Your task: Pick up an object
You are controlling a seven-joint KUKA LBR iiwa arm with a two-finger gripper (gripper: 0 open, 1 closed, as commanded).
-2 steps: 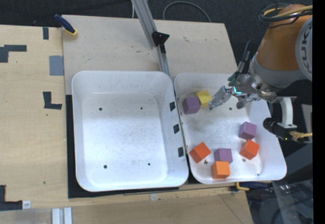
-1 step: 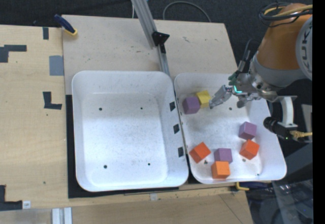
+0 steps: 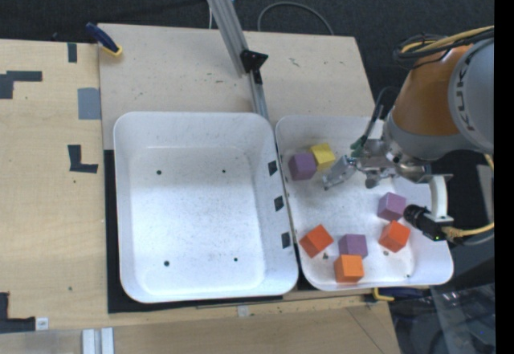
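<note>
1. The gripper [image 3: 344, 173] hung over the right bin [image 3: 438, 268], with bare floor beneath and below it.
2. Whether its claw was wide or narrow could not be told; the yellow cube [image 3: 323, 154] and a purple cube [image 3: 302, 165] lay just left of it.
3. The bins sat on a wooden bench [image 3: 48, 208].

Grey arm [image 3: 482, 95], orange band, yellow cables.
</note>
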